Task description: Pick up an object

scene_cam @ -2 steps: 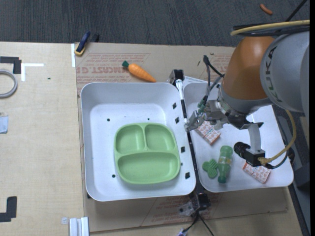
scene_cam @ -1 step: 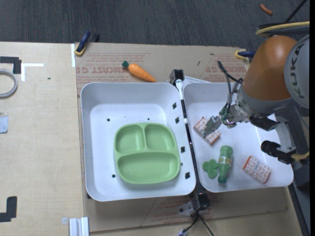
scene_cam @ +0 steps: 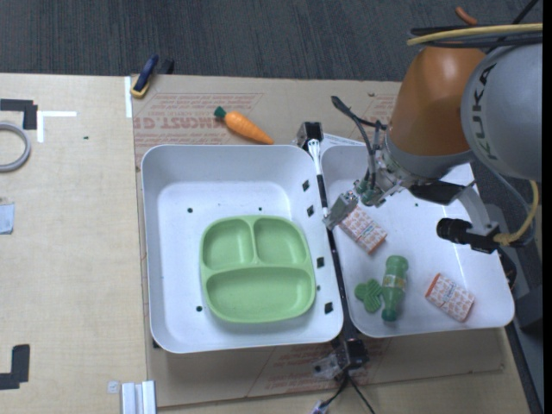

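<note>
Glare and the arm's own bulk make the right bin (scene_cam: 483,322) hard to read: the grey and orange arm (scene_cam: 457,102) covers that bin's far right corner and part of its floor, and the frame's top and right edges cut the arm off. The gripper (scene_cam: 349,205) hangs low at the left side of this bin, close to the divider where the two bins meet. It shows as a small grey metal tip pointing down and to the left, and I cannot tell how far its jaws are apart; nothing can be seen clamped in it. Its tip sits just beside the upper left corner of a small red-and-white packet (scene_cam: 363,230), but whether the two touch is too fine to make out.

A green bottle (scene_cam: 394,287) lies on the bin floor nearer the camera, with a small green leafy piece (scene_cam: 370,295) just beside its left side. A second red-and-white packet (scene_cam: 449,297) lies near the bin's right wall, well apart from the first. A black knob (scene_cam: 454,229) on the arm juts over the bin floor between the two packets.

The left bin (scene_cam: 164,231) holds a green divided plate (scene_cam: 257,268), upright, with three compartments. Beyond the bins, a toy carrot (scene_cam: 243,125) lies on the cardboard (scene_cam: 190,115).
</note>
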Robot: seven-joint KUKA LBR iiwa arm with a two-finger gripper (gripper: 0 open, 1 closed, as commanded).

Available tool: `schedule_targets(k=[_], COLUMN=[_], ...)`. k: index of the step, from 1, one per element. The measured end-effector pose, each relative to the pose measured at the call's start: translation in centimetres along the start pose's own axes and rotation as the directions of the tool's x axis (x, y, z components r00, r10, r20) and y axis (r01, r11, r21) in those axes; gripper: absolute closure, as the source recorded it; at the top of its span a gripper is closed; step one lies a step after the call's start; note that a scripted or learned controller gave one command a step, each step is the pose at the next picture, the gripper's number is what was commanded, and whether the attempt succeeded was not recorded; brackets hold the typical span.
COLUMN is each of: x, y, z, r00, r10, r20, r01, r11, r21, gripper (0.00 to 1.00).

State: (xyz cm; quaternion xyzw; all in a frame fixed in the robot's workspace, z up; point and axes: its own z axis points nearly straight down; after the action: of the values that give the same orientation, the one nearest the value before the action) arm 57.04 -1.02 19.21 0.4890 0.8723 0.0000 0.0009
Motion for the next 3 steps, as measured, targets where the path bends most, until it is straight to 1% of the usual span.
schedule_targets(k=[1,2,3], x=[2.0,-0.9,4.3], y=[-3.9,0.4,-3.3], z=[0.0,0.0,-0.1], r00=[0.996,0.967,0.901], r10=[0.089,-0.255,-0.433], r20=[-0.002,0.000,0.000], r01=[-0.089,0.255,0.433], r11=[0.996,0.967,0.901], r21=[0.002,0.000,-0.001], gripper=[0.00,0.00,0.00])
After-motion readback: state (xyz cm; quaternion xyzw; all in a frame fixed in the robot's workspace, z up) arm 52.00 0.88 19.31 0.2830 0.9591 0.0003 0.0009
